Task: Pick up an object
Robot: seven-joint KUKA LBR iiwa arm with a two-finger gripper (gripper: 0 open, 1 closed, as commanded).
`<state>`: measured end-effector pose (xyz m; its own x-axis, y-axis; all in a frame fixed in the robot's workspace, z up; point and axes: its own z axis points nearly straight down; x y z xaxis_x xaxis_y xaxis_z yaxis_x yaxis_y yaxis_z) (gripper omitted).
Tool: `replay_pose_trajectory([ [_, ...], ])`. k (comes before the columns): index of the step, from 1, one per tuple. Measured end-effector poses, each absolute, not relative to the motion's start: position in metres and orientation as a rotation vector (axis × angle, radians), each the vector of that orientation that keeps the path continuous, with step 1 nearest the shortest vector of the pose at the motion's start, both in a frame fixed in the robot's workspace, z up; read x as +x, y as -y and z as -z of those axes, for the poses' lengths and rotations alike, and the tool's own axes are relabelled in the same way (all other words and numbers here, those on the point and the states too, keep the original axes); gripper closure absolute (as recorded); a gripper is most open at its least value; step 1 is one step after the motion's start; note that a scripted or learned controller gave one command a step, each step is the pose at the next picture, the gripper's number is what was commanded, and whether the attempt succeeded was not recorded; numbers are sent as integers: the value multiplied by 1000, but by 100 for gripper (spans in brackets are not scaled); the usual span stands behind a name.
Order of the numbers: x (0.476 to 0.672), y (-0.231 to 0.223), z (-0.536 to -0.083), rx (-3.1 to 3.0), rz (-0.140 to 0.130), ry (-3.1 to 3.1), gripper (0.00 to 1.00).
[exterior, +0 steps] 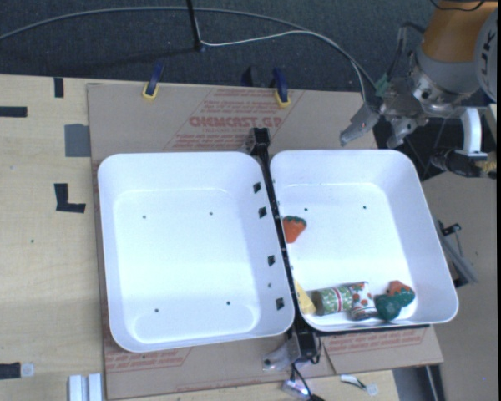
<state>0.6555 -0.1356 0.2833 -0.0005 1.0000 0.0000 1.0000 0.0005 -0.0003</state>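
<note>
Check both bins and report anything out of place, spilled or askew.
Nothing stands out. The small orange-red strawberry-like toy sits alone by the right white bin's left wall. A patterned can-shaped object lies on its side along the near wall beside a green-and-red toy. Nothing has spilled outside.

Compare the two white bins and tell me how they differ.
The right bin has objects in it: an orange piece near its left wall and a small cluster along its front edge. The left bin shows bare floor. The right bin lies nearer the gripper, which sits above its far edge; the left bin is farther off. Both are shallow, white and alike in shape, joined side by side.
</note>
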Motion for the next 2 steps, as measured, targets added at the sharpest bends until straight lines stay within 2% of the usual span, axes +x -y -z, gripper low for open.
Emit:
replay_pose_trajectory([
  [1, 664, 192, -144, -2218, -13, 2210, 0],
  [2, 667, 224, -82, -2220, -2, 2218, 0],
])
